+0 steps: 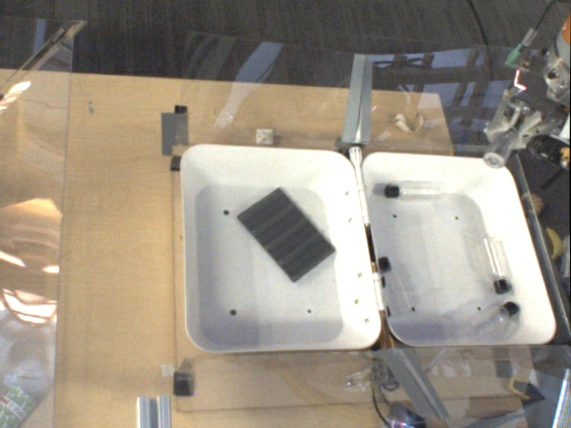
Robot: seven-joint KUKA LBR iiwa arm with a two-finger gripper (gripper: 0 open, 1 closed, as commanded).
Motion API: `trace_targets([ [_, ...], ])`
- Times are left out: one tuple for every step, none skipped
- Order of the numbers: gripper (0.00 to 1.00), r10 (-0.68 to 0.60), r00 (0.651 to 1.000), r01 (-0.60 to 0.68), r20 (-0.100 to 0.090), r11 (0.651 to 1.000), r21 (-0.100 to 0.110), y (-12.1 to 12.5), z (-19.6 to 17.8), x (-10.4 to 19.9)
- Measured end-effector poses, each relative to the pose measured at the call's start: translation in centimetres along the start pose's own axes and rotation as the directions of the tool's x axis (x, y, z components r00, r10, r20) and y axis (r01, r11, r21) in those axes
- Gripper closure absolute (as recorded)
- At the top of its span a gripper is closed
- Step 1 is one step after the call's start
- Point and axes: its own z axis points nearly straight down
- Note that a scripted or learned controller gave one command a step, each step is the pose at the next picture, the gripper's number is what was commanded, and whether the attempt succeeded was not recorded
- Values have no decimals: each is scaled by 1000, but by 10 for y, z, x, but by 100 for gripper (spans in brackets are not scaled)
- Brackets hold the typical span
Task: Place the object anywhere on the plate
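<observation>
Three clear tubes (412,189) lie in the right bin (451,328); the dark ribbed plate (285,234) lies in the left bin (201,328). End effector state: cannot tell. Transparent, round tubes may roll or slip.

No legible text or labels

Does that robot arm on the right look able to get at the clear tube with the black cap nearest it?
Probably yes: the clear plastic tube with a black cap lies uncovered in the right white bin, nothing over it.
</observation>
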Motion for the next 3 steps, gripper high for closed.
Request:
trace_targets([
  [100, 57, 998, -57, 0, 998, 1, 0, -20, -1],
  [100, 20, 1000, -20, 1, 1000, 0, 0, -51, -1],
  [100, 21, 1000, -21, 2, 1000, 1, -1, -62, 2],
])
